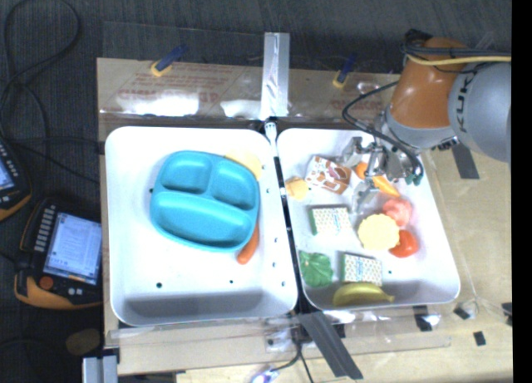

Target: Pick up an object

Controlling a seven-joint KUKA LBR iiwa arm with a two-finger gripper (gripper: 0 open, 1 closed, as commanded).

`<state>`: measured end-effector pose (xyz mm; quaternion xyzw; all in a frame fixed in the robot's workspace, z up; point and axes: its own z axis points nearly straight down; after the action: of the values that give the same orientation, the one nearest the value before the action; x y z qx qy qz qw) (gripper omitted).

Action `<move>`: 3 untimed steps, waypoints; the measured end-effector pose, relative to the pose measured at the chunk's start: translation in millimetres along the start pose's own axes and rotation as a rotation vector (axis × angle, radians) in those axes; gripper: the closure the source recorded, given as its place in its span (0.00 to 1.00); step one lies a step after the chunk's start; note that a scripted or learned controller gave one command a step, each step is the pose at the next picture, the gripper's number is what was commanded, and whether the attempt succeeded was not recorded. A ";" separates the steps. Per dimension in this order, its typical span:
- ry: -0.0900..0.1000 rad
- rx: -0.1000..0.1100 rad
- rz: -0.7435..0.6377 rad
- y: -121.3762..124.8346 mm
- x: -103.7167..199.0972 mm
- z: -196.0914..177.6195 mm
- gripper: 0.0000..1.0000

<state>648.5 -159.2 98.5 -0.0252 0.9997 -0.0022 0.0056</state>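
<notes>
Gripper (381, 169): metal two-finger unit below the orange wrist band, lowered into the upper part of the right bin; whether it is spread or closed, and whether it has hold of anything, cannot be told amid the clutter under it.
Right bin (445, 265): shallow white tray on the tabletop, crowded with small toy food items.
Nearest candidates: small orange piece (384, 182) just beside the gripper; pinkish-red round piece (399, 208) just below it.
Other contents: pale yellow round disc (378, 232), red piece (406, 244) touching its right side, printed snack packet (327, 174), green-and-white patterned carton (331, 220), second patterned carton (361, 268), green leafy piece (315, 267), yellow banana (362, 293) at the near wall.
Left bin (125, 290): holds a blue divided plastic plate (205, 198), with an orange carrot-like piece (248, 248) at its right edge.
Handling, judged: items look like light, rigid plastic, smooth and apt to slip; rounded ones may roll out of a pinch.
Grasp point, judged: across the narrow width of the small orange piece, fingers squarely on opposite sides; neighbours lie close, so a clean descent matters.
</notes>
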 end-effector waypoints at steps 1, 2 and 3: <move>0.000 0.000 0.493 -49.9 68.8 8.1 0.00; 0.008 0.000 0.741 19.4 12.9 9.7 0.00; 0.008 0.000 0.742 19.1 13.0 9.7 0.00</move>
<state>634.7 -140.9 88.6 0.3388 0.9408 -0.0001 0.0022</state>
